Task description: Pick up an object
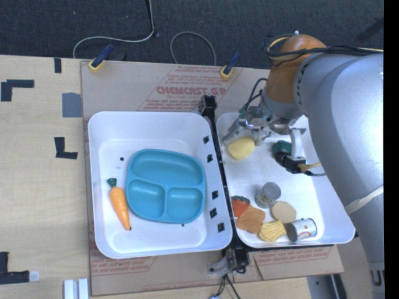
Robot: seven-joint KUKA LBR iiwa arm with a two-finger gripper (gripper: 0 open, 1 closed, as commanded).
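My gripper (246, 129) hangs over the far left part of the right bin (324, 198), close to the divider between the bins. A pale yellow, potato-like object (241, 148) lies directly under and slightly in front of it, touching or nearly touching the gripper. Whether the object is gripped cannot be made out. A small teal object (282, 147) lies just to the right of it, beside a black cable.
The right bin's near end holds a grey round piece (269, 194), a tan oval (283, 212), an orange-brown piece (251, 218), a red item (240, 201), a yellow ridged chip (272, 231) and a small can (303, 228). In the left bin (100, 136) lie a blue divided plate (166, 185) and a carrot (118, 205).
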